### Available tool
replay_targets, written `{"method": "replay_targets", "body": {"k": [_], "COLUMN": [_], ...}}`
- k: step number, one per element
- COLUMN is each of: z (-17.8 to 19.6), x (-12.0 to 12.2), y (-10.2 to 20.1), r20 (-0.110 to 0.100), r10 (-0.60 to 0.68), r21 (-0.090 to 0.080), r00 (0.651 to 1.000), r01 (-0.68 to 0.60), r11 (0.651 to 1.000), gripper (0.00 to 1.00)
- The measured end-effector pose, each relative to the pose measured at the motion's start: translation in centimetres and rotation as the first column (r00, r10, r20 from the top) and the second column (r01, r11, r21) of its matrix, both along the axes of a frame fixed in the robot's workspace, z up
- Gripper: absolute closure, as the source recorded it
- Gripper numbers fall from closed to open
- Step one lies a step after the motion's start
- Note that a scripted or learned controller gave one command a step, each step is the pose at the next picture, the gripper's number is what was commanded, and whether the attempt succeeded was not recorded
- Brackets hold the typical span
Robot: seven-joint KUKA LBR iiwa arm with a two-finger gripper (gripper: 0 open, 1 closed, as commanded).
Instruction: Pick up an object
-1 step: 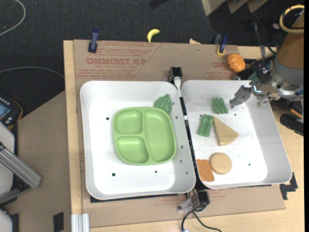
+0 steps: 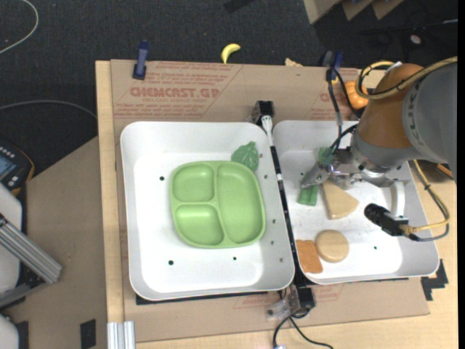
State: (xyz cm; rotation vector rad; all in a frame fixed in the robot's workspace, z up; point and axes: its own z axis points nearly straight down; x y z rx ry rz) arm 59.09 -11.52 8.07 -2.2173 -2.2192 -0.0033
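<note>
A green divided plate (image 2: 218, 203) is lying in the left bin (image 2: 145, 195), a green leafy piece (image 2: 247, 153) at its one o'clock. In the right bin (image 2: 414, 257), the gripper (image 2: 325, 177) is hovering over a green block (image 2: 311, 193); whether it is spread, I cannot tell. A tan wedge (image 2: 340, 203) is lying at the block's three o'clock.

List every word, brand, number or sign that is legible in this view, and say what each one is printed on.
"CHEMCAST G P" in large red letters, on the brown paper-covered board under the two bins; the last letters are uncertain.
Smaller red lines above and below it on the same board: too blurred to read.
Partial red print on the board near the blue clamp at the right: not legible.
</note>
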Motion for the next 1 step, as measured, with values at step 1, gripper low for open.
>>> {"method": "replay_targets", "body": {"k": [1], "z": [0.8], "x": [-4.51], "y": [0.6], "r20": [0.01], "r10": [-0.004], "r21": [-0.005], "r00": [1.0], "r01": [0.004], "r11": [1.0], "gripper": [0.0]}}
